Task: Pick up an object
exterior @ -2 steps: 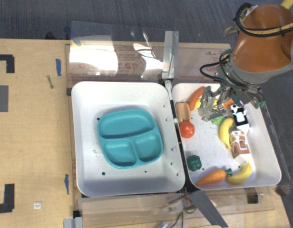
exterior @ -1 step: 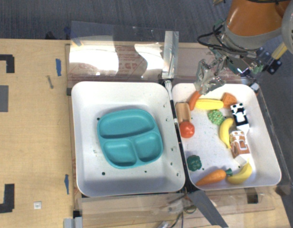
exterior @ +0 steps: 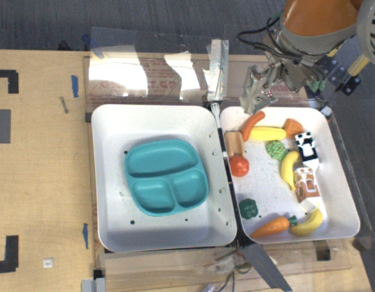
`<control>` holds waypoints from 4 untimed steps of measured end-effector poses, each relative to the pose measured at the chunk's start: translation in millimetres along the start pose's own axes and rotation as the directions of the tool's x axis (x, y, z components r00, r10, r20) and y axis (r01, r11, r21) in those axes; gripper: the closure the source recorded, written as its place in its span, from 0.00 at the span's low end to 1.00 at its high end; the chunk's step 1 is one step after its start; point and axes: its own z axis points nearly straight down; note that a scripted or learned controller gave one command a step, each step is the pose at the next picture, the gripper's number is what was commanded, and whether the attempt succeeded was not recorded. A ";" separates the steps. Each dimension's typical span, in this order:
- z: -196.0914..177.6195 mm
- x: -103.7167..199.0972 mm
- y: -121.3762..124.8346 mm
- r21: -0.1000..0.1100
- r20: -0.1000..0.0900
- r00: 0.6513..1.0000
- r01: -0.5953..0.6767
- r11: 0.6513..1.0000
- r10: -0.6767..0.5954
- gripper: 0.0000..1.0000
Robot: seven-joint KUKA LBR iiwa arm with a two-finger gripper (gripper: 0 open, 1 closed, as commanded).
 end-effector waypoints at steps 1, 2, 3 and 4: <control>88.9 81.4 39.6 -0.002 -0.015 0.992 -0.126 0.992 0.126 1.00; -83.0 51.1 -26.4 0.005 0.005 0.973 -0.232 0.973 0.232 1.00; 87.8 -11.9 -14.7 -0.007 -0.024 0.994 -0.107 0.994 0.107 1.00; 24.9 -27.5 12.7 0.000 0.001 0.986 -0.166 0.986 0.166 1.00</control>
